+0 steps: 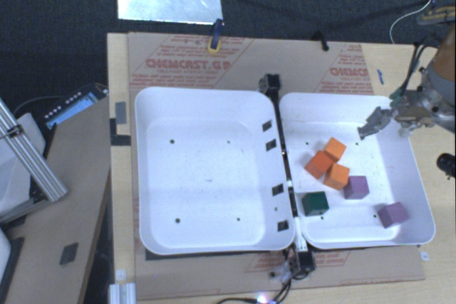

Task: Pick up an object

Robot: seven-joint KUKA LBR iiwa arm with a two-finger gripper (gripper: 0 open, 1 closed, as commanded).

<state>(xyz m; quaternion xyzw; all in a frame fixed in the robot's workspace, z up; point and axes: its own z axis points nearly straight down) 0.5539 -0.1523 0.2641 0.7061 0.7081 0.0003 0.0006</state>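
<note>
The right bin (410,174) holds several small blocks. Three orange blocks lie clustered near its middle: one (335,150), one (319,164) and one (337,176). A purple block (356,186) touches the lowest orange one, and a second purple block (392,213) lies near the front right corner. A dark green block (314,203) sits by the front left wall. My gripper (372,124) hangs over the back right part of this bin, up and to the right of the orange cluster and apart from every block.
The left bin (153,174) stands beside the right one on a cardboard sheet (185,60). A black divider with clips (279,160) runs between the bins. Cables (420,11) trail at the top right.
</note>
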